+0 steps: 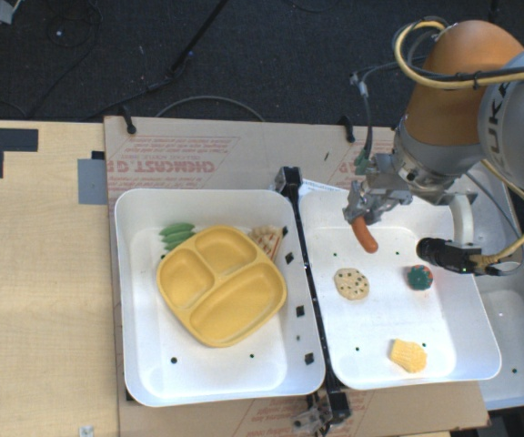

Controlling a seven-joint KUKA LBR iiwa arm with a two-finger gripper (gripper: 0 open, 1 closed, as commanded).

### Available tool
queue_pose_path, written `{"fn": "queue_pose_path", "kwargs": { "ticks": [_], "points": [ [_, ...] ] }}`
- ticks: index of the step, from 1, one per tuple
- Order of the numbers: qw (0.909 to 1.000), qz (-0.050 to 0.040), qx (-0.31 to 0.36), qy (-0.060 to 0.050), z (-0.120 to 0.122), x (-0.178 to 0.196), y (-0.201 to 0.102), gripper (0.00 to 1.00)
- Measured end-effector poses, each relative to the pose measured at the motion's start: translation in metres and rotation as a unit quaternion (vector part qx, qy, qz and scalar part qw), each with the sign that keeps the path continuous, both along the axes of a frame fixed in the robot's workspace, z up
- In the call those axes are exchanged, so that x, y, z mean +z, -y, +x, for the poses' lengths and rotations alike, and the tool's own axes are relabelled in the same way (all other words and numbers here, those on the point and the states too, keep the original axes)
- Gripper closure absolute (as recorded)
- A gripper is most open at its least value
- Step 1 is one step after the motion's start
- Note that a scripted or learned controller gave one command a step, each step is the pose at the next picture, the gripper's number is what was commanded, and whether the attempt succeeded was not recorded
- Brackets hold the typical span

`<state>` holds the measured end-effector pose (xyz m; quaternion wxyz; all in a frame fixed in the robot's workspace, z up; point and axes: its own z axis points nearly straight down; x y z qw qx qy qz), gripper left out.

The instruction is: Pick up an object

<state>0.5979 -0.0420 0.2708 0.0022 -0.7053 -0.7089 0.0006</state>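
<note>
My gripper [362, 211] hangs over the far left part of the right bin [467, 335], shut on the upper end of an orange-red sausage [366, 236]. The sausage slants down from between the fingers toward the bin floor. A chocolate-chip cookie [351, 284] lies just in front of it. Farther right in the same bin are a small teal-green piece with a red spot [418, 278] and, near the front, a yellow corn-like piece [408, 355].
The left bin [144, 353] holds a yellow divided plate [222, 284], a green pea pod [176, 233] and a tan waffle-like piece [267, 239]. A black divider [304, 280] runs between the bins. A black part of the arm [444, 253] reaches over the right bin's right side.
</note>
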Motion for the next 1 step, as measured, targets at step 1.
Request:
{"fn": "queue_pose_path", "kwargs": {
  "ticks": [1],
  "points": [
    [1.0000, -0.0001, 0.000, -0.001, -0.0155, -0.0176, -0.0520, 1.00]
  ]
}}
